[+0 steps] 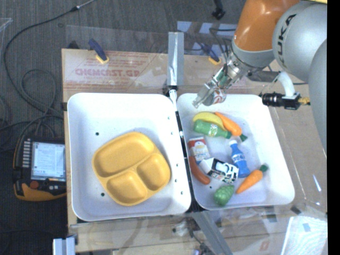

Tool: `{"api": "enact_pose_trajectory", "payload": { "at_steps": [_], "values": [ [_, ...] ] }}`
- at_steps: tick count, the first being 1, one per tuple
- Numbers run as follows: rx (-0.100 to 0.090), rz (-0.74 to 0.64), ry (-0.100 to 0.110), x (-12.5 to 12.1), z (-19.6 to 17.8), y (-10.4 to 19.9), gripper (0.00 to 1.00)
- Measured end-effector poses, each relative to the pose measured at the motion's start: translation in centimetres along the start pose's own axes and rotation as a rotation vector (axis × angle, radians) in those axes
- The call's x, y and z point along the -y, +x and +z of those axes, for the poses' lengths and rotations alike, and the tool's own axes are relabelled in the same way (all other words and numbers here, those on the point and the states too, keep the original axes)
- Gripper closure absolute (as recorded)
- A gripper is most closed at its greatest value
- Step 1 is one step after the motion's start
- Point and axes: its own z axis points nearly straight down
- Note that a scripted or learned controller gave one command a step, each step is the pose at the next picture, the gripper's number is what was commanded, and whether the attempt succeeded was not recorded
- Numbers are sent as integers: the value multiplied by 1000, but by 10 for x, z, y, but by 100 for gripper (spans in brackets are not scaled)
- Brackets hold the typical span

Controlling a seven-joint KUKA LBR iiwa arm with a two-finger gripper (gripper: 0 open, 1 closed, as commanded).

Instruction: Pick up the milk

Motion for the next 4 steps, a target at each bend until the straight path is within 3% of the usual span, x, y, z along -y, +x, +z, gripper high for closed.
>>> {"api": "enact_pose_trajectory", "payload": {
  "at_steps": [1, 2, 3, 4],
  "values": [
    [1, -84, -1, -9, -7, 12, 100],
    [-3, 54, -1, 0, -2, 23, 100],
    [1, -73, -1, -10, -1, 13, 100],
    [0, -79, 0, -10, 1, 17, 100]
  ]
}}
